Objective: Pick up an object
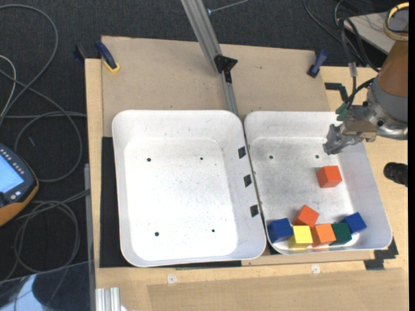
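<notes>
1. Blocks sit in the right bin [379, 203], and we count seven of them.
2. We see one orange block [329, 176] alone in the middle right of the frame, a little below the claw [332, 142] and not touching it.
3. We see the other six blocks bunched at the lower right of the frame, by the bin's near edge.
4. In that bunch, a blue block [279, 229] is on the left, then a yellow block [302, 234], then a low orange block [323, 233], then a green block [342, 230].
5. A tilted orange block [308, 215] sits just above the yellow one, and a second blue block [355, 222] sits at the right end of the bunch.
6. The claw hangs over the upper right part of the right bin, near its far wall.
7. We cannot tell how the claw is set, because it looks small and dark against the bin.
8. We see nothing in the claw.
9. The grey arm [389, 105] comes in from the right edge of the frame, with a brownish orange part above it.
10. The left bin [123, 135] fills the middle left of the frame, and we see small dark dots on its floor.
11. Both bins rest on the tan table [162, 63].
12. A grey metal pole [204, 24] slants from the top of the frame to the gap between the bins.
13. Two blue clamps [107, 56] hold the table's far corners.
</notes>
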You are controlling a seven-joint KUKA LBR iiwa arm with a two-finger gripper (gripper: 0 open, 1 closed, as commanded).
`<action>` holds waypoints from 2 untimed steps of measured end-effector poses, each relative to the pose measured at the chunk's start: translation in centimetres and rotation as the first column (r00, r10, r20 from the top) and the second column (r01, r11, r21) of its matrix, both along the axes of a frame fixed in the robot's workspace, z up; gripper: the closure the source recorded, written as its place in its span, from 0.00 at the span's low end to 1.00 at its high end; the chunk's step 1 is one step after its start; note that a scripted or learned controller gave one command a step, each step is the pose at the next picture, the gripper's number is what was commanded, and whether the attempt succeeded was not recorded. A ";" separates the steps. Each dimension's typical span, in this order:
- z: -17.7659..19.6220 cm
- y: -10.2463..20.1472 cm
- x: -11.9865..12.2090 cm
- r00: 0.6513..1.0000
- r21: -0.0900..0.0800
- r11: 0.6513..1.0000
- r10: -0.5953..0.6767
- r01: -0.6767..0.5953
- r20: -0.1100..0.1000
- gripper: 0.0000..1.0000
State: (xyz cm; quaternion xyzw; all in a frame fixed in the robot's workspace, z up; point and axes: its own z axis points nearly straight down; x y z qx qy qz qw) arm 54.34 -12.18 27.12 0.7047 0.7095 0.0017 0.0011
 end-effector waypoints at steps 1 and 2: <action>-1.0 4.8 2.4 1.000 0.000 1.000 0.000 0.000 -0.001 1.00; -1.1 11.0 4.0 1.000 0.001 1.000 0.001 -0.001 -0.001 1.00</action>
